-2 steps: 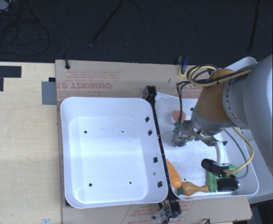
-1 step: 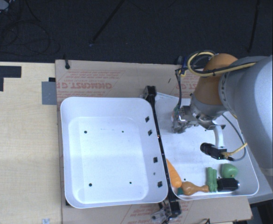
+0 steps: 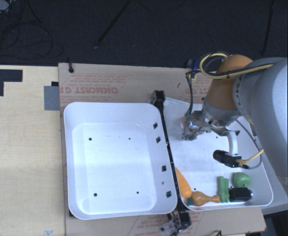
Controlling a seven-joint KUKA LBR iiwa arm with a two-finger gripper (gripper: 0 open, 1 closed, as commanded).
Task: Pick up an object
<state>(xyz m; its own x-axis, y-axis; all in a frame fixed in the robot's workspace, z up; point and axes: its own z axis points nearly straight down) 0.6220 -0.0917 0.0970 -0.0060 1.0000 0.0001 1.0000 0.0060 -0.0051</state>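
While carrot [image 3: 183, 183] lies diag., tip up-left; green stick [image 3: 223, 189] upright.

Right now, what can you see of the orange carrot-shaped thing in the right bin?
The orange carrot looks like smooth plastic, long and tapered. It lies flat in the right bin, in its near left corner, against the wall shared with the left bin, narrow end pointing away from the near wall. Its thick end sits by a tan gourd-shaped toy; contact is unclear.

The grey arm [image 3: 267, 107] runs off the right edge and covers the far right corner of the right-hand shallow white bin [image 3: 203, 156]. Its pincer [image 3: 190, 129] is a small blur, fingers perhaps hidden beneath the wrist. A small black object [image 3: 240, 194] at the near wall is too indistinct to name.
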